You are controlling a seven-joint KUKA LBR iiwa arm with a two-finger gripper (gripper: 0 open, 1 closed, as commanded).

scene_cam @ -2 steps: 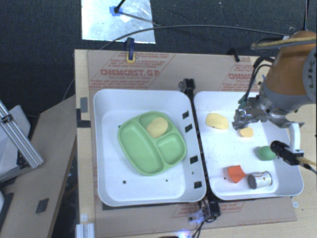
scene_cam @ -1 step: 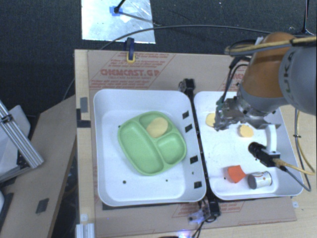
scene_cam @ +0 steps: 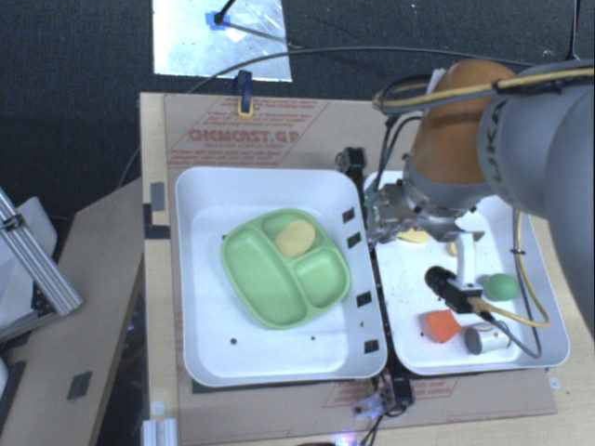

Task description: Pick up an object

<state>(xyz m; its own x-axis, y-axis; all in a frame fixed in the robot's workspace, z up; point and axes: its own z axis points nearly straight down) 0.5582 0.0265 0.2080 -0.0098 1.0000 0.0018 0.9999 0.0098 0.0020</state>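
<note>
the gripper (scene_cam: 389, 214) is seen at the left wall of the right bin (scene_cam: 409, 312) — its opening cannot be told. a pale yellow piece (scene_cam: 416, 238) is found just beside it — an orange block (scene_cam: 440, 325) farther off.

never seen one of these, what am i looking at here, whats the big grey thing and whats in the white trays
This is one picture, taken by a camera fixed above a bench and looking down at a slant. The big grey thing is a robot arm with an orange band, reaching in from the right. At its end is the gripper, the part that picks things up. It hangs by the wall between the two trays, and I can't see anything held in it.

The left bin holds a green plate with compartments, and a yellow piece lies in one of them. The right bin holds an orange block, a green lump and a pale yellow scrap close under the arm.
</note>
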